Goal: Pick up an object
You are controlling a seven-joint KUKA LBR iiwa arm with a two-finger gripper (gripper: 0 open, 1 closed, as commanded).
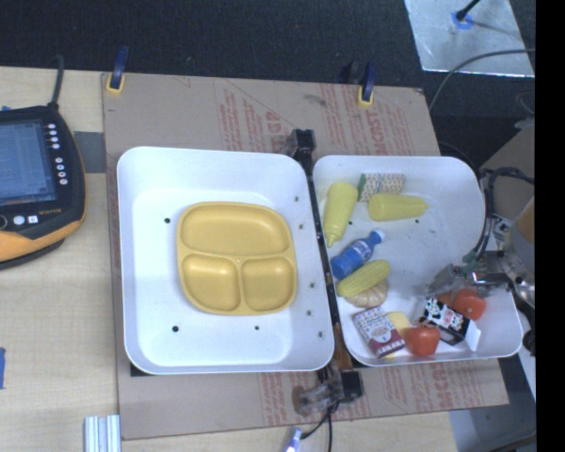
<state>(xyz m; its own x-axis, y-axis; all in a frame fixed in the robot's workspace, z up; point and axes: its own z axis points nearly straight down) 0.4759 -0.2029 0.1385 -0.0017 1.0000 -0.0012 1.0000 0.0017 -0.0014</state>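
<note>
Counter (66,347): a pale wood surface under a cardboard sheet (264,111) that carries two shallow white bins side by side.
Left bin (151,337): holds a yellow divided tray (235,255) lying flat near its middle.
Right bin (452,182): the landmark for the loose objects, touching the left bin along its left wall.
Yellow pieces: a yellow squash-like piece (340,208) near the right bin's upper left, a corn cob (396,207) just beside it toward the bin's top centre, and a second corn cob (364,277) lower down by the left wall.
Blue bottle (356,252): tilted, between the squash-like piece and the lower cob.
Near wall of right bin: a small red-labelled packet (378,331), a red tomato (421,340) beside it, a black-and-white carton (444,318).
Jaws (473,273): at the right bin's right side, low over the floor, just above a second red tomato (468,302); too dark and small to tell whether released or clenched.
Tablet (24,182): orange-edged, on the counter well left of the bins.
</note>
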